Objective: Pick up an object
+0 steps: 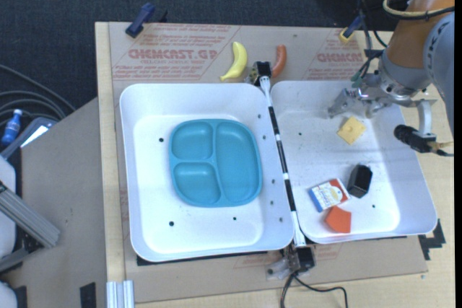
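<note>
The gripper (355, 103) hangs over the far side of the right bin (411, 220); whether it is spread or pinched cannot be told, and the arm (422, 32) is cut off at the edge. Just below lies a yellow block (351, 130). Nearer the front sit 3 things: black object (359, 180), small carton (327, 194), orange block (338, 220).
</note>
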Robot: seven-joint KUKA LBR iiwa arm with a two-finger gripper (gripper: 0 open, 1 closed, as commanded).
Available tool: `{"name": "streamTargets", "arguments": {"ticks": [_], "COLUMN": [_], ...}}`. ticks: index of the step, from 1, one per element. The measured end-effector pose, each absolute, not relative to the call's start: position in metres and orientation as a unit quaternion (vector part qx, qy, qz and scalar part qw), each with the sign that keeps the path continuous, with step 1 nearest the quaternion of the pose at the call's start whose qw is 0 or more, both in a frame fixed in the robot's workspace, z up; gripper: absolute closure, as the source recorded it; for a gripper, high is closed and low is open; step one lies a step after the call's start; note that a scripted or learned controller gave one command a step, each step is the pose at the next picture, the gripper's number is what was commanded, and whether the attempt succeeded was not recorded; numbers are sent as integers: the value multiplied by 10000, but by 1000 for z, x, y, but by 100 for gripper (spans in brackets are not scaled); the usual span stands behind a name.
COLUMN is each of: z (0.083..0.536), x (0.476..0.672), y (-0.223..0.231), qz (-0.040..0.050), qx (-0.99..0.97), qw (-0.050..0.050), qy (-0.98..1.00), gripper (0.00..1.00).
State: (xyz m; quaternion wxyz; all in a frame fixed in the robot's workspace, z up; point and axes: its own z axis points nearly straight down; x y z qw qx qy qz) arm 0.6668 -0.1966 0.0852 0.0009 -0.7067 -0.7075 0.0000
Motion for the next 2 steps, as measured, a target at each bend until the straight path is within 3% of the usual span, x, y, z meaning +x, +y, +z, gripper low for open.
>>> {"name": "streamTargets", "arguments": {"ticks": [1, 2], "z": [85, 85], "x": [667, 667], "y": [-179, -199], "qz": [1, -3], "qx": [-7067, -7072], "qw": [9, -11], "qy": [-7075, -7070], "gripper": [0, 0]}}
